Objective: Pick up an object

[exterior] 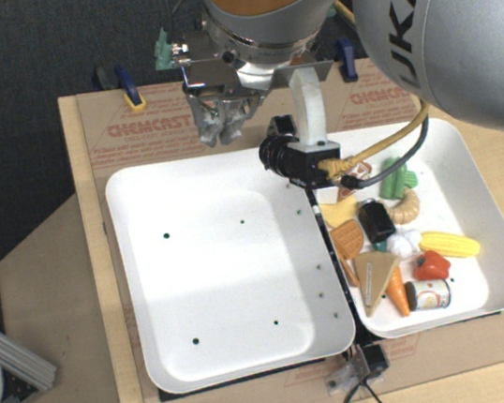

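Two shallow, glossy white plastic bins with rounded corners on a brown board printed "CHEMCAST" in red. Left bin [217, 277]: smooth floor with small dark dots. Right bin [481, 207]: a heap of toy food, including a yellow corn cob [448, 243], a green piece [397, 180], an orange carrot [397, 294], a tan wedge [374, 276] and a black block [376, 221]. Gripper [221, 125] (grey metal, below the arm's orange band) hangs over the board beyond the left bin's far rim; jaw state cannot be told. Arm shell reads "KUKA" in part.
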